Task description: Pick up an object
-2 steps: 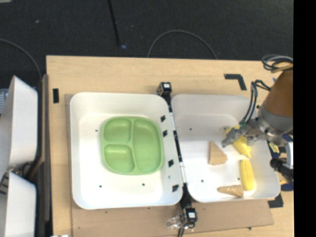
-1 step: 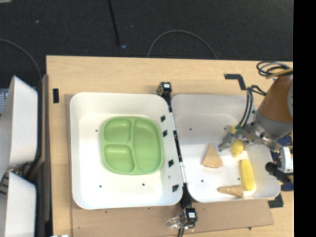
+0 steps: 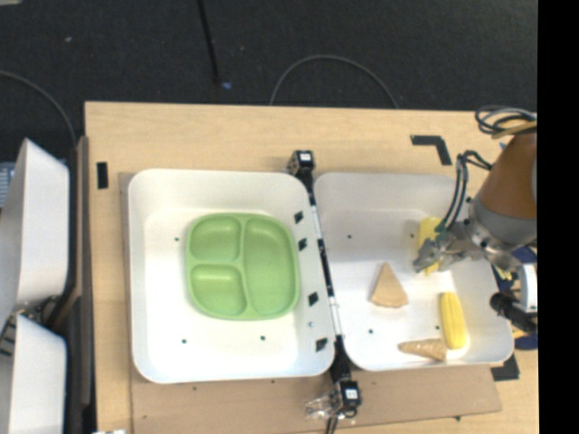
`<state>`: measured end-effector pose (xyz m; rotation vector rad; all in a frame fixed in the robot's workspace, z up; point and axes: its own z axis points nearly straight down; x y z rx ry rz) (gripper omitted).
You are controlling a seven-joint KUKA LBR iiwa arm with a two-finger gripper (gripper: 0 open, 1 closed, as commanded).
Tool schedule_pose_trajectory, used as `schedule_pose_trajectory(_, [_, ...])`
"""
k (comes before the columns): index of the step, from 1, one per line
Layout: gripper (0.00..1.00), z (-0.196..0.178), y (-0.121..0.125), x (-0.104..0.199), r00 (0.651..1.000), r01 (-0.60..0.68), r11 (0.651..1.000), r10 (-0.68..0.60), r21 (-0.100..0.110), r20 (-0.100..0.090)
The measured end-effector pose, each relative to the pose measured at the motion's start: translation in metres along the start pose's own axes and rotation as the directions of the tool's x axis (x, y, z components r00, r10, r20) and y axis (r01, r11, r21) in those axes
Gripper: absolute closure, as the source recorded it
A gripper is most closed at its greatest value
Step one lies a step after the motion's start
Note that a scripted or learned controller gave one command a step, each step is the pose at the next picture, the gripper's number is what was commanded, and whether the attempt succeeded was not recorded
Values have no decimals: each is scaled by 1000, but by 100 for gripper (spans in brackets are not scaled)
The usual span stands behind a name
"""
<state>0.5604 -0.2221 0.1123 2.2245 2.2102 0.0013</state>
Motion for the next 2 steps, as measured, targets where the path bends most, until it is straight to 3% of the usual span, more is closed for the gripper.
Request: schedule_pose_trajectory(2, [100, -108, -8, -5, 1000, 3, 1000, -3, -3, 0])
